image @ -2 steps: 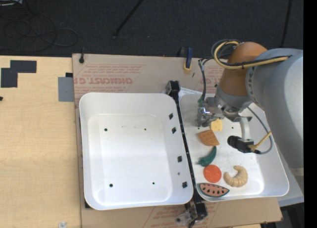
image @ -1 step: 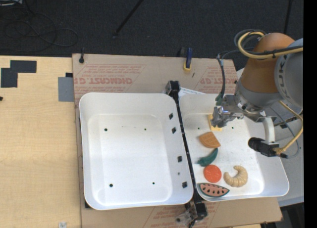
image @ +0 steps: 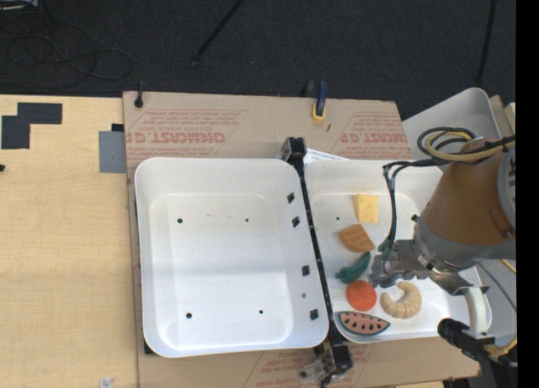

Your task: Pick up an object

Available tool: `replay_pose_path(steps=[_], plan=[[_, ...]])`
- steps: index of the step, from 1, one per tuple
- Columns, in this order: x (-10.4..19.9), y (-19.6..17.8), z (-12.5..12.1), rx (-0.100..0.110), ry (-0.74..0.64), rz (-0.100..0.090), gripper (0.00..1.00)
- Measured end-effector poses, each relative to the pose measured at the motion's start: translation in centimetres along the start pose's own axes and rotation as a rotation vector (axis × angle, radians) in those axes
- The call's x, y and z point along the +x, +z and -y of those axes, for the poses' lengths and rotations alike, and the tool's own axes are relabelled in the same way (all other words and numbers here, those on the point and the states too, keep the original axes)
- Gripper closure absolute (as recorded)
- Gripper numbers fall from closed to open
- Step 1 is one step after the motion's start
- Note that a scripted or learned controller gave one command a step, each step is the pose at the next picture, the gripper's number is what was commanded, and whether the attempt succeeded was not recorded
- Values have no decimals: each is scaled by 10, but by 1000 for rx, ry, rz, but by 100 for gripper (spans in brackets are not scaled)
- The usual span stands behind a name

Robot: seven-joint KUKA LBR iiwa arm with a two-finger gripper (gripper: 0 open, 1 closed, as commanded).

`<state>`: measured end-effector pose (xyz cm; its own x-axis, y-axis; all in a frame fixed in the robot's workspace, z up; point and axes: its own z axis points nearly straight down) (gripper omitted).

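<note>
Now, toys: all in the right bin (image: 337, 169).
Near its front edge: red ball (image: 362, 296), watermelon slice (image: 364, 324), pale curled shrimp (image: 402, 300).
Toward its left wall: green piece (image: 354, 270), orange wedge (image: 356, 238), yellow block (image: 366, 208) farther back.
Gripper (image: 386, 269): low over the bin between green piece and shrimp; cannot tell how far its jaws are apart, nor whether it grips anything.
Left bin (image: 152, 209): white, alongside.

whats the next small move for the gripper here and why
Probably a short, straight descent. The gripper sits low in the right white bin, among the dark green curved toy, the round red-orange toy and the tan croissant-shaped toy. Nothing shows between its fingers, so no pick has happened yet. The green toy looks nearest, so lowering onto it seems the likeliest step.
</note>
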<state>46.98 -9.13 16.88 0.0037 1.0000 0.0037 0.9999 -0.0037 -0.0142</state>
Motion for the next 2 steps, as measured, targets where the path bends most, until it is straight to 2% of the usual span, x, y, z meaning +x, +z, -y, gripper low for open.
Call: replay_pose_path(steps=[1, 2], plan=[[6, 83, -35, -16, -5, 4, 100], [-18, 79, -94, -16, -6, 5, 100]])
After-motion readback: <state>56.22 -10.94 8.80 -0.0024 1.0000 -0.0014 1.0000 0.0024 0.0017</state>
